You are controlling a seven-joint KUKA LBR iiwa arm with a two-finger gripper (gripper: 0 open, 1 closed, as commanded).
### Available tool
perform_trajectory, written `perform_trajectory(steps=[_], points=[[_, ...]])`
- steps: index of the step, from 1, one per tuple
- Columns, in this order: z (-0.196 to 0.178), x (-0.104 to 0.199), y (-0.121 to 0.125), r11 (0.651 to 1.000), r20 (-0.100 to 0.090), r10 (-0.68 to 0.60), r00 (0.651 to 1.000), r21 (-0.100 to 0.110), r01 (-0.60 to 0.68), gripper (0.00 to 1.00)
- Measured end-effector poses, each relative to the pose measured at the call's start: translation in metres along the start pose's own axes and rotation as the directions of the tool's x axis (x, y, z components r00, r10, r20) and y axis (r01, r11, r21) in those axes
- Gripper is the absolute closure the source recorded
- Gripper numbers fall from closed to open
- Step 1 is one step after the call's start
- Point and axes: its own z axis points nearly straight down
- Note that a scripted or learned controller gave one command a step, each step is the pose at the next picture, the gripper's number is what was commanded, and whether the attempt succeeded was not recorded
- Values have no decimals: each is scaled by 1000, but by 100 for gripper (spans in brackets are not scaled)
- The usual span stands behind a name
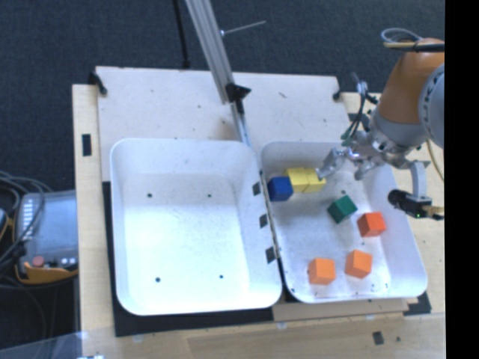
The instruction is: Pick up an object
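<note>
two orange cubes lay nearest in the right bin, a third orange cube and green cube farther. the end effector hovered beside the yellow block and blue cube; its opening could not be told.

A slanted silver aluminium rail crosses the pale wooden bench board from above. A grey electronic box with cables sits on the dark carpet at left. 1 black clip marks the board's corner.
</note>
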Motion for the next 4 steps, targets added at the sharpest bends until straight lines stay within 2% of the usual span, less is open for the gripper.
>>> perform_trajectory(steps=[1, 2, 3, 4], points=[[41, 7, -1, 1000, -2, 0, 1000, -8, 0, 0], [26, 5, 1, 1000, 1, 3, 1000, -17, -3, 100], [-22, 3, -6, 1000, 0, 6, 1000, -9, -6, 100], [-76, 1, -4, 1000, 1, 0, 1000, -11, 0, 100]])
